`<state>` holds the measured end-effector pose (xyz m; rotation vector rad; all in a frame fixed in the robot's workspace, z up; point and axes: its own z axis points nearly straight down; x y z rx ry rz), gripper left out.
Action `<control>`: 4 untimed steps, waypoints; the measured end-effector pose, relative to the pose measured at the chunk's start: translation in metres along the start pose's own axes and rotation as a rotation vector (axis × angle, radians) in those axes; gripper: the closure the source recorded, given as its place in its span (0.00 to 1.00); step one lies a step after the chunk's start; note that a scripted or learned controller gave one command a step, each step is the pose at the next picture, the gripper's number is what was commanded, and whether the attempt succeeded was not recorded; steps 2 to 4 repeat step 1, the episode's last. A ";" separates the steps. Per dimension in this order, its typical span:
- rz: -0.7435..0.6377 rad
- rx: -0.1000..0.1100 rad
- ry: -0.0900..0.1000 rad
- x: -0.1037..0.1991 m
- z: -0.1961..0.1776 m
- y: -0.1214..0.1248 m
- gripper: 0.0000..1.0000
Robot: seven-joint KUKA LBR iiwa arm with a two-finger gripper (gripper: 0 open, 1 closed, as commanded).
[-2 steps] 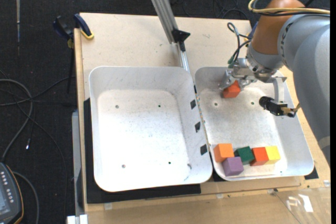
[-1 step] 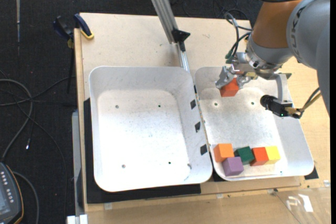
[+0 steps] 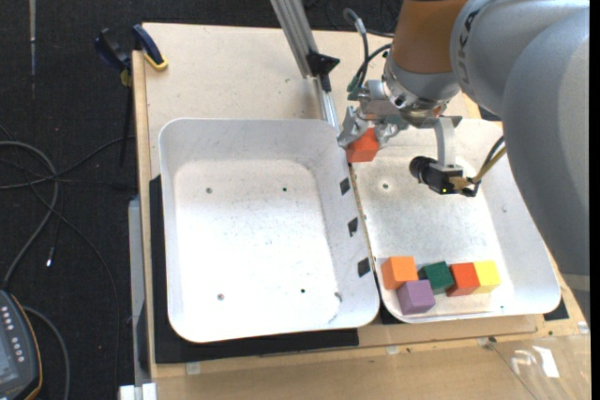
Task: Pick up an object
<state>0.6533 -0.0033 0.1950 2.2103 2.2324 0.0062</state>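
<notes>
My end effector [image 3: 364, 138] hangs over the far edge of the right bin [image 3: 525, 229], close to the rim it shares with the left bin [image 3: 248, 229]. A red-orange block [image 3: 363, 148] sits between my fingers, gripped and lifted clear of the bin floor. My wrist housing and the bundle of cables above it cover most of the fingers, so I can make out only their tips on either side of the block; the block's upper part is hidden by them.

At the near end of the right bin lie five more blocks, packed together: an orange block [image 3: 399, 270], a green block [image 3: 436, 275], a red block [image 3: 464, 278] and a yellow block [image 3: 487, 274] in a row, with a purple block [image 3: 416, 296] just in front, touching the orange and green ones. The green block is partly covered by its neighbours.

My own grey arm cuts off the right bin's far right corner. A slanted metal rail [image 3: 286, 0] crosses the worktop [image 3: 225, 75] behind the bins, its top end running out of view.
</notes>
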 end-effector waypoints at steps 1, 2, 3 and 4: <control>0.002 0.006 0.000 0.047 -0.010 -0.041 1.00; 0.002 0.006 0.000 0.047 -0.010 -0.041 1.00; 0.002 0.006 0.000 0.047 -0.010 -0.041 1.00; 0.002 0.006 0.000 0.047 -0.010 -0.041 1.00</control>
